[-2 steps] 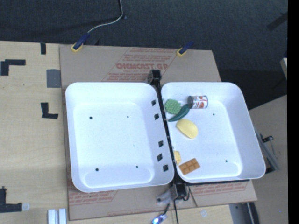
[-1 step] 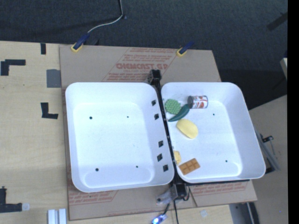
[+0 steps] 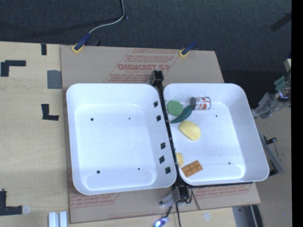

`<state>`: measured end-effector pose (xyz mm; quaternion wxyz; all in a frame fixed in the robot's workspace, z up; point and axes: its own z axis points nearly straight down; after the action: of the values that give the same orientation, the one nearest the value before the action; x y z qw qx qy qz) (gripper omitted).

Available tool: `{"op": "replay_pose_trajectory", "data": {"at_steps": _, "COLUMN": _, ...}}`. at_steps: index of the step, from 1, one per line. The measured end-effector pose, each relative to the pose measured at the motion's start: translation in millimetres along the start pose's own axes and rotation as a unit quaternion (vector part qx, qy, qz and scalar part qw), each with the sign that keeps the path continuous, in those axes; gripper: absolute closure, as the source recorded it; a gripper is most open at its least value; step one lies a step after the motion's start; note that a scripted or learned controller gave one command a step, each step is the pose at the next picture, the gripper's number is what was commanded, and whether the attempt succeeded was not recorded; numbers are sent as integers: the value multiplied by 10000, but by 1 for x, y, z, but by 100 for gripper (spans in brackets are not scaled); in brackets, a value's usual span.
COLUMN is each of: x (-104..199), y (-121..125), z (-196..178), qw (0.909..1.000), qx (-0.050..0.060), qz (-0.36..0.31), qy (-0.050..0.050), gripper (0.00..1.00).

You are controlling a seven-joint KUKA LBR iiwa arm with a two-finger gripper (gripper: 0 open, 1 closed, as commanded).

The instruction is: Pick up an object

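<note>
The right bin (image 3: 236,141) holds several small objects along its left side. A red and white can (image 3: 201,103) lies on its side near the back. Beside it sit a round green piece (image 3: 173,107) and a dark green curved piece (image 3: 182,115). A yellow lemon-like object (image 3: 190,130) rests toward the middle. A brown waffle-patterned block (image 3: 191,168) and a small yellow piece (image 3: 179,159) lie at the front left corner. My gripper (image 3: 269,106) hovers outside the right bin's right rim, apart from every object.
The left bin (image 3: 113,136) stands beside the right one, with black clips (image 3: 163,145) along the shared wall. Both rest on a cardboard sheet (image 3: 142,65) clamped at the back. A cable (image 3: 120,8) trails over the dark floor behind.
</note>
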<state>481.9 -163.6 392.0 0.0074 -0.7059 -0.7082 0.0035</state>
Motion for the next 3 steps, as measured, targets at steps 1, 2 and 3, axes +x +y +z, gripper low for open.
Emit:
{"op": "replay_pose_trajectory", "data": {"at_steps": 1, "x": -21, "y": 0, "z": -152, "qw": 9999, "qx": -159, "qz": 13, "qy": -63, "gripper": 100}}
{"op": "replay_pose_trajectory", "data": {"at_steps": 2, "x": -20, "y": 0, "z": -143, "qw": 10000, "qx": -78, "qz": 15, "qy": -34, "gripper": 0}}
{"op": "replay_pose_trajectory", "data": {"at_steps": 3, "x": -20, "y": 0, "z": -154, "qw": 10000, "qx": -86, "qz": 14, "qy": -42, "gripper": 100}}
